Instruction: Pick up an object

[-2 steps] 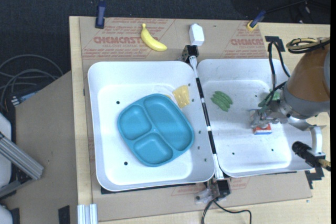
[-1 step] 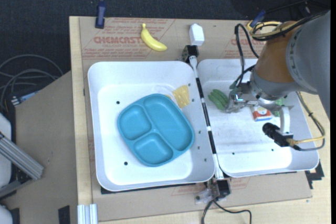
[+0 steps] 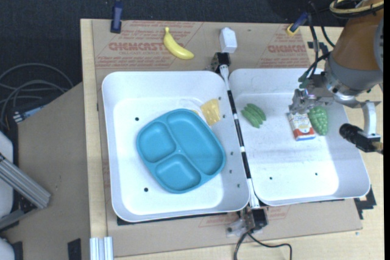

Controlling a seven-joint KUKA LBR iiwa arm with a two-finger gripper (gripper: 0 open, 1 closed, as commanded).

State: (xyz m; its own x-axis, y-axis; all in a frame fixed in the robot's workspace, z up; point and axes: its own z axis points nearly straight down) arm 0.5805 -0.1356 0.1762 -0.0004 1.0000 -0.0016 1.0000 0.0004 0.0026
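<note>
Seemingly nothing is lifted yet. From above, the hand [image 3: 303, 100] hangs low in the right bin [image 3: 286, 189], just over a small red-and-white carton [image 3: 303, 129] and beside a green bumpy toy [image 3: 319, 120]; both lie on the bin floor. I cannot tell the hand's state, because the wrist hides it. Another green toy [image 3: 253, 114] lies further left, apart.

Glossy blue plastic tray [image 3: 179, 149], smooth, in matt white plastic left bin [image 3: 122, 100]. Shiny yellow plastic banana [image 3: 177, 45] on printed brown cardboard [image 3: 140, 45], dull and flat. Bumpy green plastic pieces [image 3: 254, 114] and [image 3: 319, 120] in right bin [image 3: 292, 182]. Pale wood table [image 3: 91, 149], smooth. Grey metal hand [image 3: 303, 100], slightly shiny.
</note>
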